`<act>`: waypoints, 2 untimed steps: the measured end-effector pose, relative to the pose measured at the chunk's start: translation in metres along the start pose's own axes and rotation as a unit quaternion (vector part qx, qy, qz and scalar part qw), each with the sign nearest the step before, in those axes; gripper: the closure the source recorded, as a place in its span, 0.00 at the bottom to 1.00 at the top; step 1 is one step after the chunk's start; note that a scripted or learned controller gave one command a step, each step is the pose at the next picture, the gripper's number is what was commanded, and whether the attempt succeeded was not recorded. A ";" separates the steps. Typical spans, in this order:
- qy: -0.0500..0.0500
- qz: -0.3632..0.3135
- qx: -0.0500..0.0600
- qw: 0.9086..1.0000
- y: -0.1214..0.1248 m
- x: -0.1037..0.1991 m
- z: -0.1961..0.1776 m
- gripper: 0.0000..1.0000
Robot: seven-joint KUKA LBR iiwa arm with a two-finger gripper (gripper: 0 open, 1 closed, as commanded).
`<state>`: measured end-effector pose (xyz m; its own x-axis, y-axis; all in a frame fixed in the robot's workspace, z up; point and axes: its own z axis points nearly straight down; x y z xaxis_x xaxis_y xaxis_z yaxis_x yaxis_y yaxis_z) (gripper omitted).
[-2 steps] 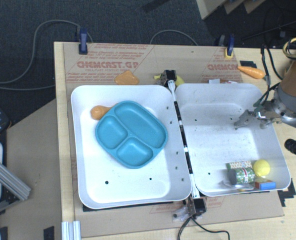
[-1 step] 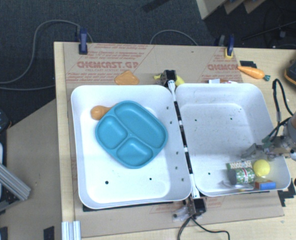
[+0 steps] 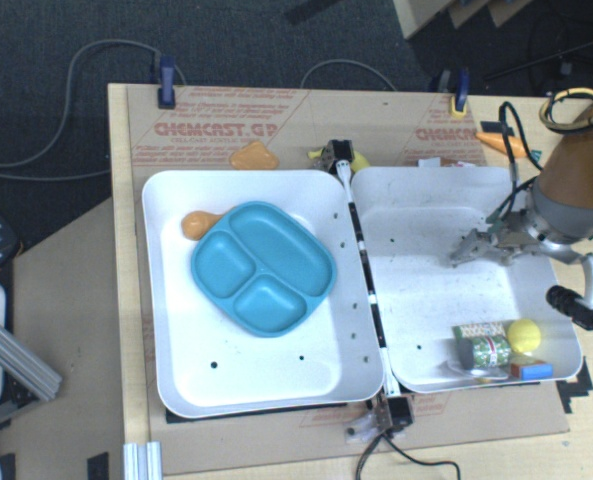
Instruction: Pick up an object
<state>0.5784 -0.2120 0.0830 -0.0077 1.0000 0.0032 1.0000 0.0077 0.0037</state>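
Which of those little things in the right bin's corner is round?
The yellow ball. It sits beside the green can, which lies on its side, and just above the flat blue piece by the right bin's near edge.

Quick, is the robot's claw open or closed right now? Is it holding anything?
Gripper: open, fingers spread apart over the bare floor of the right bin, holding nothing.
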 end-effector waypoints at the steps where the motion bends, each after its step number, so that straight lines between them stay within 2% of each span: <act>1: -0.002 0.002 0.000 1.000 -0.002 -0.003 -0.013 1.00; 2: -0.002 0.002 -0.001 1.000 -0.002 -0.003 -0.023 1.00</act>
<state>0.5764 -0.2150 0.1055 -0.0040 1.0000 -0.0010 1.0000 0.0040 0.0060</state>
